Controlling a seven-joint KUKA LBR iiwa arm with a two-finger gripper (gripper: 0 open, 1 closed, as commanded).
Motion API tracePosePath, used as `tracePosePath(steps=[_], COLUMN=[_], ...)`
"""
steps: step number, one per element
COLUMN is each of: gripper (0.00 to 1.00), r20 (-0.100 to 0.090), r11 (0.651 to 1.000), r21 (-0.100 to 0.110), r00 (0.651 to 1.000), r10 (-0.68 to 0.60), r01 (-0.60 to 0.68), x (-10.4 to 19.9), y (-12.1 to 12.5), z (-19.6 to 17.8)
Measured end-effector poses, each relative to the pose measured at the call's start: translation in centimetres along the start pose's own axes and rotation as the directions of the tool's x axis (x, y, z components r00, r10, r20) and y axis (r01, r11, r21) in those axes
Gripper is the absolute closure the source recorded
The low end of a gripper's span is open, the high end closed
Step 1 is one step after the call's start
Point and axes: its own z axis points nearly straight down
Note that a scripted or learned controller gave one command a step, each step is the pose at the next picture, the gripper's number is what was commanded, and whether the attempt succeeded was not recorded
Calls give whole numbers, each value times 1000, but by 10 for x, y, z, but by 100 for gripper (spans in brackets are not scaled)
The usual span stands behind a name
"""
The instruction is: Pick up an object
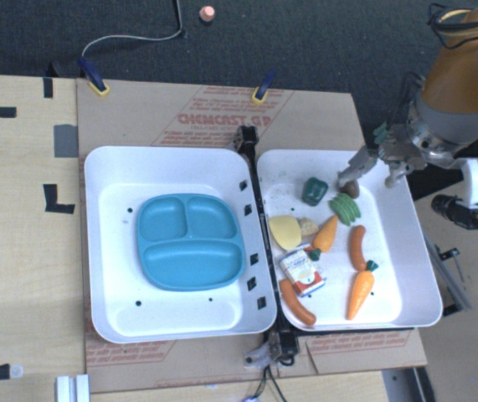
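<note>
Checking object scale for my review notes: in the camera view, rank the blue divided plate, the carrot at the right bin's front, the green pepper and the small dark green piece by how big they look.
1. Blue divided plate, by far the largest.
2. Carrot.
3. Green pepper and small dark green piece: they look alike in size, so I would not rank them.

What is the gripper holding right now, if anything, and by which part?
It cannot be told. The gripper is low in the right bin, its tip against the green pickle-like toy beside the dark green toy, but no clear grasp shows.
</note>
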Motion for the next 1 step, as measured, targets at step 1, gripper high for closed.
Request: tracePosePath(steps=[1], gripper=[0], r20=[-1], r11=[1000], r21=[2], r00=[1000], r10=[0], r01=[0], x=[45], y=[43], z=[121])
